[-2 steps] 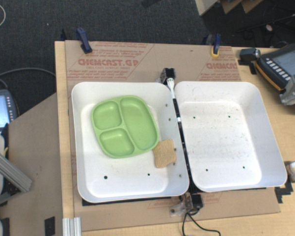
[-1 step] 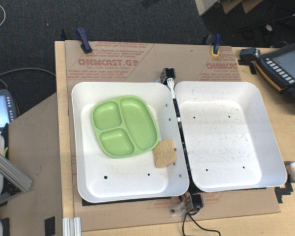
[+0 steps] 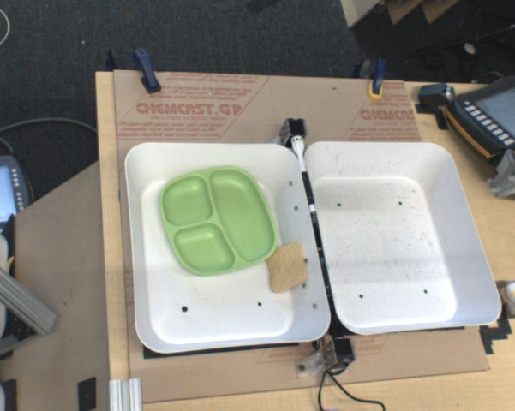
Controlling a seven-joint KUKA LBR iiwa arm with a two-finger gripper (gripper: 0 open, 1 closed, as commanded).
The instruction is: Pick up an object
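Two shallow white bins sit side by side on a brown board (image 3: 240,101) printed with red lettering, which covers the desk (image 3: 60,255). The left bin (image 3: 146,255) holds a green plate (image 3: 218,221) with three compartments, lying flat and turned at a slight angle toward the bin's far left part. Just beside the plate's near right corner, touching or almost touching its rim, lies a small tan square piece (image 3: 287,268) that looks like a sponge or a slice of bread; which one I cannot tell. It rests on the bin floor close to the right wall. The right bin (image 3: 394,229) shows a floor with fine dark specks and a few small dark dots. A thin black strip (image 3: 311,217) runs along the seam where the two bins meet. A blue clamp (image 3: 146,69) grips the board's far edge on the left, and a second clamp (image 3: 377,77), blue and yellow, grips it further right. A dark device with an orange rim (image 3: 488,122) lies at the far right of the desk. Whether the pincer is spread or pressed together cannot be told.
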